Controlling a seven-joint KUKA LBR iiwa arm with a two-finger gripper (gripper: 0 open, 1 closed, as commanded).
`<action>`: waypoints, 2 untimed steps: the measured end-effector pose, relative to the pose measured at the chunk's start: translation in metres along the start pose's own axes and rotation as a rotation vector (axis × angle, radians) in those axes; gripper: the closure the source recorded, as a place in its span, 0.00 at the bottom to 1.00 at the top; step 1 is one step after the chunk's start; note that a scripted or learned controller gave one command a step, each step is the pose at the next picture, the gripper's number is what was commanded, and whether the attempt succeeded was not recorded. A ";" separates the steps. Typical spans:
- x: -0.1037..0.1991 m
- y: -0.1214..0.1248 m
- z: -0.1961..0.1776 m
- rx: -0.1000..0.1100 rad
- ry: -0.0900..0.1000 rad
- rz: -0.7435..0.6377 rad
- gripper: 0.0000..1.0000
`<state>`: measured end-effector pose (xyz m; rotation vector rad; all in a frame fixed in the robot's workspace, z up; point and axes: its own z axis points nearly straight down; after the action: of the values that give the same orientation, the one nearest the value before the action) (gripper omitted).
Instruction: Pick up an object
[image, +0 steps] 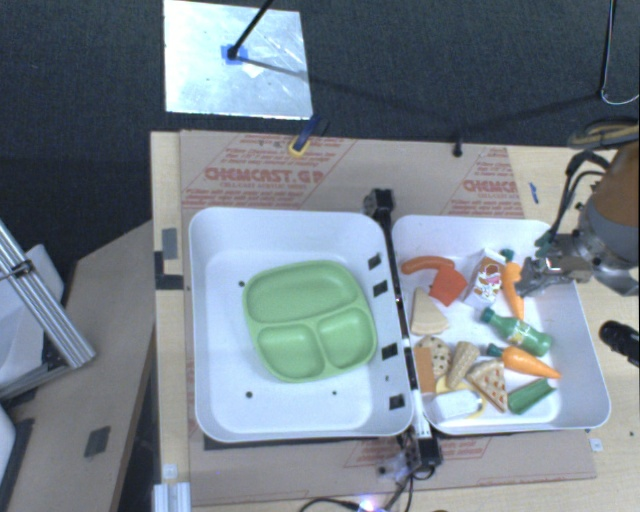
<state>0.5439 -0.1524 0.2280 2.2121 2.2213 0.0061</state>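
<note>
Taking the right bin (590, 395) as the landmark, the toy food inside it lies untouched, so by my judgement nothing is picked up yet; along its near edge sit a green vegetable piece (529, 396), a white piece (458, 404) and a pizza slice (489, 381); a little farther in lie an orange carrot (528, 362), a green bottle (515, 331) and a bread slice (429, 316); toward its far side rest a second carrot (512, 288), a small carton (487, 280) and a red sausage (427, 265). The end effector (537, 271) hovers over the bin's far right rim, beside the second carrot; nothing lies between its tips, and whether they stand apart or together I cannot tell. Left of the landmark bin, the other bin (215, 300) carries a green divided plate (305, 320). The descent, the closing and the lift all remain.
</note>
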 end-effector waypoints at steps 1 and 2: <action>0.059 0.015 -0.007 0.005 0.004 -0.006 1.00; 0.107 0.033 0.007 0.005 0.003 -0.006 1.00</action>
<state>0.5763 -0.0450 0.2213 2.2093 2.2325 0.0043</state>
